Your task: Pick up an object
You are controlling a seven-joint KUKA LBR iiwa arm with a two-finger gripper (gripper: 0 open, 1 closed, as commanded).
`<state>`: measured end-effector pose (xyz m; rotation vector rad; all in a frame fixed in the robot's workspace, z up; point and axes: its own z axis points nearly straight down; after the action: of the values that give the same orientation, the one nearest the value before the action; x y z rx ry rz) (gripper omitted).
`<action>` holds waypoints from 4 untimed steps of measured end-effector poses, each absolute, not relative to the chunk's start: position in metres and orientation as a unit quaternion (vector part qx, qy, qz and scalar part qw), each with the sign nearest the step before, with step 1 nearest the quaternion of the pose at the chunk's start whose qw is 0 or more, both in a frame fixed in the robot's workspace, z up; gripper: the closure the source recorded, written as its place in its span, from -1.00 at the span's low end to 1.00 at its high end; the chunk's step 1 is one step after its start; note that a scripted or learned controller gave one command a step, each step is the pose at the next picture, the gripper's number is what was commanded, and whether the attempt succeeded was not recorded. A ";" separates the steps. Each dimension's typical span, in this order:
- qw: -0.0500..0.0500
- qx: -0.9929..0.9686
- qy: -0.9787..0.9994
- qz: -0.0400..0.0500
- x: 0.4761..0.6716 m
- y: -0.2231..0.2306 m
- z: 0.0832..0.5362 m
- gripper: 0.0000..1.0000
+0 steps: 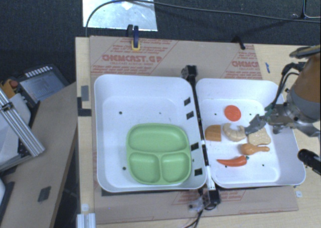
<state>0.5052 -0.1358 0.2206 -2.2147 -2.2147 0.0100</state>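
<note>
The right bin (286, 172) holds several toy foods. A round orange-red disc (232, 112) lies toward the back. In a row in front of it are an orange-brown wedge (213, 132), a cream curved piece (233, 132) and a tan bread slice (260, 137). Nearer the front lie a tan drumstick (254, 148) and a red chili pepper (233, 161). My gripper (257, 122) reaches in from the right and hangs low, just above the gap between the cream piece and the bread slice. Nothing is visibly held.
The left bin (115, 96) holds a green three-compartment plate (159, 152) near its front. A black divider with clips (196, 121) runs between the bins. The grey arm (303, 96) crosses the right bin's right rim. A grey device (42, 85) sits on the side table at left.
</note>
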 end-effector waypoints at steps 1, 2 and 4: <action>-0.001 -0.706 -0.708 0.000 0.508 -0.135 0.227 -1.00; 0.002 -0.706 -0.708 0.001 0.515 -0.127 0.176 -1.00; -0.002 -0.707 -0.707 -0.001 0.521 -0.132 0.086 -1.00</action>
<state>0.5211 -0.1319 0.0863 -2.2234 -2.2257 -0.0035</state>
